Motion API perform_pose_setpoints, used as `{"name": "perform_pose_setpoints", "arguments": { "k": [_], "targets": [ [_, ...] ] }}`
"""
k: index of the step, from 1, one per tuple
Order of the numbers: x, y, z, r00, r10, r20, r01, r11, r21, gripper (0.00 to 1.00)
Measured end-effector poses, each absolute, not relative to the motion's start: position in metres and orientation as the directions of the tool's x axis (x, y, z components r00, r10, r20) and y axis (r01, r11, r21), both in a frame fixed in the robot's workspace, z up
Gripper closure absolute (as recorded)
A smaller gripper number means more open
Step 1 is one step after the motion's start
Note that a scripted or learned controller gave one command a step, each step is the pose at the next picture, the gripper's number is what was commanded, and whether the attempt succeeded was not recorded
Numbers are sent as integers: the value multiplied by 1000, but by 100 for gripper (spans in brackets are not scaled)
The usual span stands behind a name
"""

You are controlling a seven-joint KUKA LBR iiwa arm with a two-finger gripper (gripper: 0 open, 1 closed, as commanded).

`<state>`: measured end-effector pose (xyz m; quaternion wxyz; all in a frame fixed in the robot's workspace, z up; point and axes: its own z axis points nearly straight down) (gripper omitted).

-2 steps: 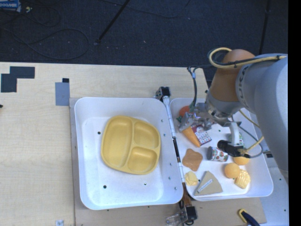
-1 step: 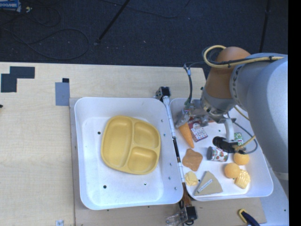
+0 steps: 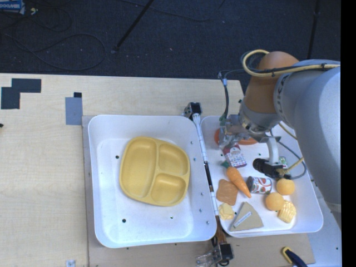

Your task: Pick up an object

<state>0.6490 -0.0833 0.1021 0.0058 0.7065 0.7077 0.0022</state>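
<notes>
Nearest to us, along the bottom edge of the frame, we see a small metal clamp at the seam where the two bins meet, and a yellow-handled tool at the lower right. Above them the pale wooden table fills the left and centre, with grey and dark square markers near its upper left. Beyond the table's far edge, across the top of the frame, lies dark blue carpet crossed by thin black cables.

On the table, the left bin holds a yellow divided tray lying flat near its middle. The right bin holds the small objects: an orange carrot at the centre, a brown piece just beside it, a grey wedge below, a small can, two orange balls and a yellow corn-like piece towards the right.

The grey arm enters from the right of the frame. Its gripper hangs low over the upper part of the right bin, just above a red-and-white carton; we cannot tell how far it is open or whether it has hold of anything.
</notes>
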Motion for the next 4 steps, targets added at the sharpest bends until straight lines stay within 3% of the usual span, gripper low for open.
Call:
{"name": "perform_pose_setpoints", "arguments": {
  "k": [1, 2, 3, 4],
  "targets": [
    [648, -83, 101, -2, 1000, -5, 1000, 2, 9, 0],
    [648, -84, 109, -2, 1000, -5, 1000, 2, 4, 100],
    [648, -84, 109, -3, 1000, -5, 1000, 3, 4, 0],
    [648, -85, 116, -3, 1000, -4, 1000, 3, -1, 100]
  ]
}}
